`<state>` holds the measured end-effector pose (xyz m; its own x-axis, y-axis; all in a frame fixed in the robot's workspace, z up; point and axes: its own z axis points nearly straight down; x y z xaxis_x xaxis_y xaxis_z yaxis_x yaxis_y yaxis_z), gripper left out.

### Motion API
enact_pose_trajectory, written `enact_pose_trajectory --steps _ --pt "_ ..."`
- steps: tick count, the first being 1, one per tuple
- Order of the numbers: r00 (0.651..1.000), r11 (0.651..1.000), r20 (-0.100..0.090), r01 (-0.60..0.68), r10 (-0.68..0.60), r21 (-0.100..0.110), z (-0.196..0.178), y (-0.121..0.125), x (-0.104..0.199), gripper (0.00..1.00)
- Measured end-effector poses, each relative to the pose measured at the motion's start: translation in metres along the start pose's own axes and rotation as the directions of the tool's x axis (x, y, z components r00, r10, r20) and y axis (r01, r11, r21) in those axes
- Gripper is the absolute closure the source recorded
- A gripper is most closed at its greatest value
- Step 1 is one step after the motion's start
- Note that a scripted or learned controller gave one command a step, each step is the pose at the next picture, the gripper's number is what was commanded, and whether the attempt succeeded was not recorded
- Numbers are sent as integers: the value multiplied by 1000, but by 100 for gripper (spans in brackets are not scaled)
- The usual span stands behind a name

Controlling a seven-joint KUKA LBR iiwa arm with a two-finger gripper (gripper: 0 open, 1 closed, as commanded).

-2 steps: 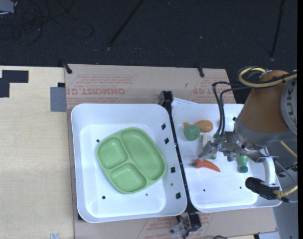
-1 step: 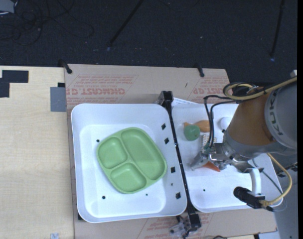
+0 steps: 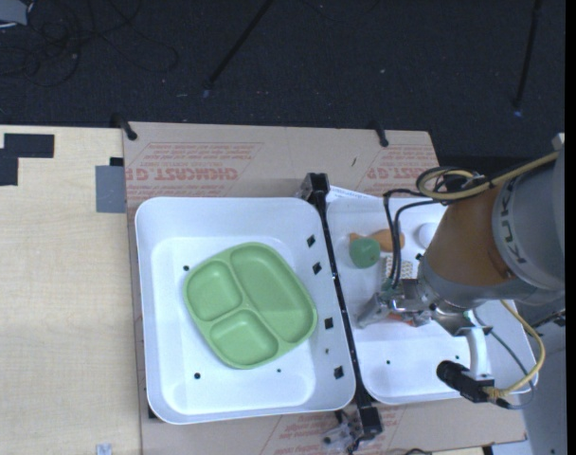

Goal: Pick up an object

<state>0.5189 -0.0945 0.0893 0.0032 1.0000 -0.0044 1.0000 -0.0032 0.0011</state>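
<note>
Two shallow white bins sat side by side on the table (image 3: 51, 282), on a sheet of brown cardboard (image 3: 222, 159) with red print. The left bin (image 3: 165, 226) held a single light green divided plate (image 3: 249, 304) with three compartments, lying flat and turned at a slant near the bin's middle; nothing lay in its compartments. The right bin (image 3: 411, 382) was largely covered by the grey arm (image 3: 530, 230) and its orange band (image 3: 463, 245), which reached in from the right and hung over the bin's middle. In the far part of that bin lay a small green object (image 3: 365, 252), rounded in outline, with an orange object (image 3: 390, 240) just beside it on its right, the two touching or nearly so. A white rounded object (image 3: 427, 233) lay further right, partly hidden by the arm. The tool (image 3: 394, 306) was low over the right bin, nearer than the green object and apart from it; metal parts showed there with a spot of red beside them, but whether it was apart or together could not be told. Black cables (image 3: 402, 207) looped over the arm.
</note>
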Motion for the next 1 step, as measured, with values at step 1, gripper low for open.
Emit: enact_pose_trajectory --steps 1 --pt "1000 1000 2 -6 6 -5 -12 1 -3 100"
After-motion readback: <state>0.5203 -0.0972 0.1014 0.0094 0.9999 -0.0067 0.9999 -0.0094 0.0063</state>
